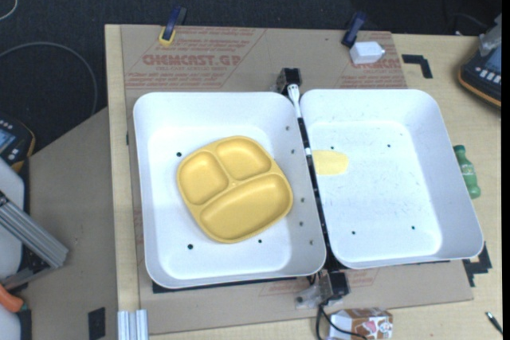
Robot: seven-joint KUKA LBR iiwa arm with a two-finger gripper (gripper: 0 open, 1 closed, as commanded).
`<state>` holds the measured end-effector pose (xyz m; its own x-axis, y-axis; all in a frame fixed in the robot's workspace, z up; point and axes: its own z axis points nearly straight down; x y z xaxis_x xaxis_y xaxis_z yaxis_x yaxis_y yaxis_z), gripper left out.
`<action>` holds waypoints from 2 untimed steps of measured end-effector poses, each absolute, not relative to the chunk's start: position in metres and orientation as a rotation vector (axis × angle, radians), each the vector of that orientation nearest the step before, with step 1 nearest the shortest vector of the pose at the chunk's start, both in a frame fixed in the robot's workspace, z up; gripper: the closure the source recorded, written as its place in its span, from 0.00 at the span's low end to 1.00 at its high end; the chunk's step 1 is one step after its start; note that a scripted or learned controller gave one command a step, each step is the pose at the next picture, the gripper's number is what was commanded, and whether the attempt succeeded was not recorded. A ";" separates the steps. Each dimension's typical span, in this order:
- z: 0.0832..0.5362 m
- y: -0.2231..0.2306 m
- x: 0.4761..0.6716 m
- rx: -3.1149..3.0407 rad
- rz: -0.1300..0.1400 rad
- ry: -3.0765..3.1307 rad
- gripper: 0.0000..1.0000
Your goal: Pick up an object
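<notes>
Divided yellow plate point(234, 189): smooth plastic, slight sheen. Both white bins point(151, 171): smooth, matt-looking plastic. Desk point(263, 60): flat brown board, cardboard-like, matt, with printed lettering.

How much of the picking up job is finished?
Nothing looks done yet. The yellow divided plate lies flat in the left bin, and a small pale yellow piece lies in the right bin near its left wall. Nothing is being lifted. The whole pick is still left.
</notes>
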<state>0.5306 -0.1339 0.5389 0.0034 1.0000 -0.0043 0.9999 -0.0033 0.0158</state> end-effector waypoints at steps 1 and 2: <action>0.542 -0.132 0.533 2.215 0.003 2.217 1.00; 0.421 -0.129 0.493 2.233 -0.013 2.227 1.00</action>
